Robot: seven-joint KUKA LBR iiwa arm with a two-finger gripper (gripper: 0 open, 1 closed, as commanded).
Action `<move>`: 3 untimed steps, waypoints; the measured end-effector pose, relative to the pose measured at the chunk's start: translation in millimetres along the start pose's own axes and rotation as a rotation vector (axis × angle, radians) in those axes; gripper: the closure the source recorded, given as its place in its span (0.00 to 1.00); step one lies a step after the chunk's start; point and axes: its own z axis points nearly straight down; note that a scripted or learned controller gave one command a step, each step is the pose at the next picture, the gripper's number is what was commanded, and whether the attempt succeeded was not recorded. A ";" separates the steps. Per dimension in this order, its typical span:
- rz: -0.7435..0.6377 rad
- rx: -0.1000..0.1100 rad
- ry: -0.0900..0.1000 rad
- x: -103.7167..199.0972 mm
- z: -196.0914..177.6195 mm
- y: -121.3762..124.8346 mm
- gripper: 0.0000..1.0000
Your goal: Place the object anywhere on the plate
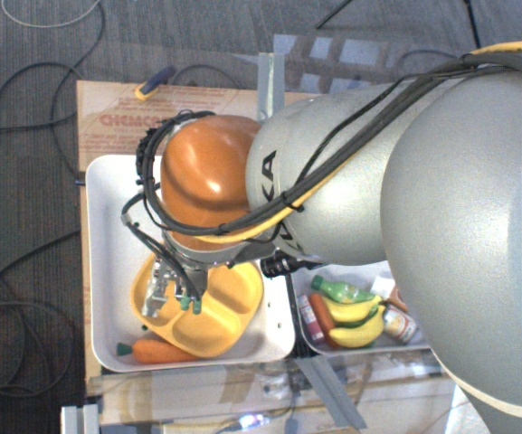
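A yellow divided plate [220,310] lies in the left bin, at its front half. An orange carrot [159,352] rests on the bin floor just in front of the plate's left side, touching or nearly touching its rim. My gripper [172,298] hangs over the plate's left part, below the orange wrist band [202,174]. Its metal fingers point down at the plate with green-tipped parts beside them. Nothing shows between the fingers. The arm hides the back of the plate.
The left bin [107,242] has bare white floor along its left and back. The right bin [308,340] holds two bananas [355,324], a green item [337,290], a dark red item [308,319] and a small bottle [403,325]. The arm covers most of the right side.
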 end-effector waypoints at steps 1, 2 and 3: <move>0.513 0.002 0.000 -8.3 -7.1 -40.0 1.00; 0.513 0.005 0.003 -8.7 -13.8 -39.6 1.00; 0.513 0.009 0.006 -9.2 -20.5 -39.2 1.00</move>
